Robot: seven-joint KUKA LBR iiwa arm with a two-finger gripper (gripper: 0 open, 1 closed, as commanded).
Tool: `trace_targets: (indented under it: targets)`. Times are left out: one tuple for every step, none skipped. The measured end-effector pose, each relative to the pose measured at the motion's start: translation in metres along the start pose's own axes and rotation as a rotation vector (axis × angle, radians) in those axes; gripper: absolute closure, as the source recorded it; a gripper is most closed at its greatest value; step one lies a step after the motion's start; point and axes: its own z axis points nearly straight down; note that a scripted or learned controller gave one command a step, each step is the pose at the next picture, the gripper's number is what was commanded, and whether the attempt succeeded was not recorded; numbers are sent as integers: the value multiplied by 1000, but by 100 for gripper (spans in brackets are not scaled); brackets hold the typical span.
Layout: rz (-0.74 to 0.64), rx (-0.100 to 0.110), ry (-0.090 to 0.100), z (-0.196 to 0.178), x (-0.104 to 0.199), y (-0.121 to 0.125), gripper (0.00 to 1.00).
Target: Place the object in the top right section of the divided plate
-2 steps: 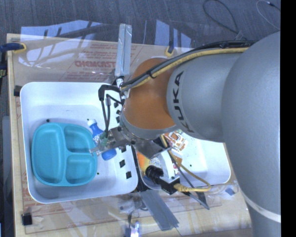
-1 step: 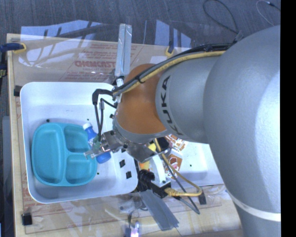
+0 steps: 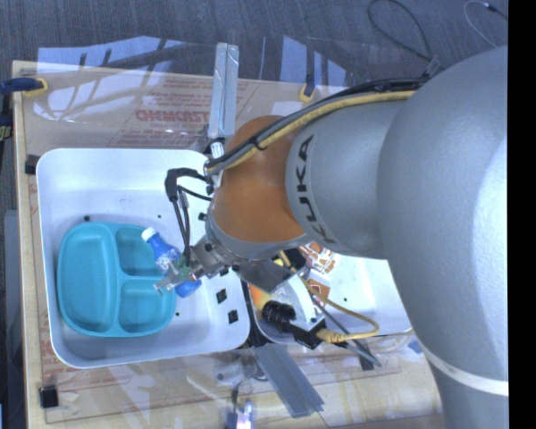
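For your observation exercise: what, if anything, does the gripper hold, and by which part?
It cannot be told. The gripper sits against a small blue object at the divided plate's right edge.

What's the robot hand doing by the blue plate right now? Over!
Gripper low over divided plate's right edge. Small blue-and-white object at its tip; grasp unclear. Nothing blocking the plate sections.

Single fixed camera, mounted above the bench [image 3: 80,387], angled down at a slant over both white bins [image 3: 71,181]. Arm [image 3: 411,177] enters from the right, close to lens.
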Motion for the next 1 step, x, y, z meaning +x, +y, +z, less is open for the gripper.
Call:
trace_targets:
  targets:
    - [-54,-1,0,0,-1,0,100]
